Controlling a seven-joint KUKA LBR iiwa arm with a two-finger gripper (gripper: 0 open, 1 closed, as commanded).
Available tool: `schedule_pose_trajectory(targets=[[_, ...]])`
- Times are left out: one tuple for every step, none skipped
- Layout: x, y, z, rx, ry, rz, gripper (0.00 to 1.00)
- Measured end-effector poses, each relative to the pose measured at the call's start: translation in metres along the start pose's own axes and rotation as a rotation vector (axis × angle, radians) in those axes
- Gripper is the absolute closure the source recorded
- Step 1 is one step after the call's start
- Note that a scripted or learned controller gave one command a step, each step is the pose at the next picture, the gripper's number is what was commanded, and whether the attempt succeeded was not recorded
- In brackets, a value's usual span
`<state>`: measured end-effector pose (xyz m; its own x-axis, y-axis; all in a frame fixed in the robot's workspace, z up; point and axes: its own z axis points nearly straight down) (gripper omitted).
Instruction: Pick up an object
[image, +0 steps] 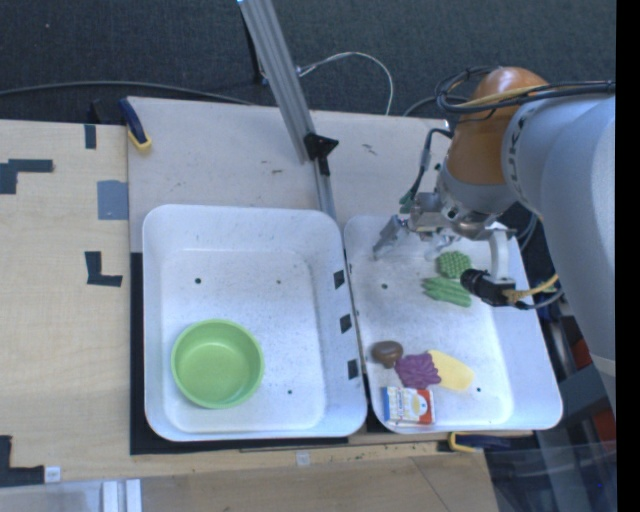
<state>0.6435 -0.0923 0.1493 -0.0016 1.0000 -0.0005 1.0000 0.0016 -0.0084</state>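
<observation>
White bins (250, 225), green bowl (217, 363)

I log two white bins, the left bin (300, 240) and the right bin (520, 390), both speckled with dark flecks. In the left one I see a lime-green bowl (217, 363). In the right one I count a green knobbly toy (453, 264), a green pod-shaped piece (446, 292), a brown lump (387, 352), a purple item (418, 370), a yellow item (455, 374), and a white carton (407, 406) printed red and blue. The arm (560, 150) is grey with an orange band (495, 90). The bench (60, 290) is pale wood with dark tape marks.
</observation>
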Motion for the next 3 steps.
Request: schedule_pose_trajectory(targets=[[-0.004,-0.010,0.051,-0.002,0.000,0.000,0.00],[-0.003,-0.010,0.061,-0.007,-0.001,-0.001,0.00],[-0.003,-0.010,0.051,-0.006,0.000,-0.002,1.00]])
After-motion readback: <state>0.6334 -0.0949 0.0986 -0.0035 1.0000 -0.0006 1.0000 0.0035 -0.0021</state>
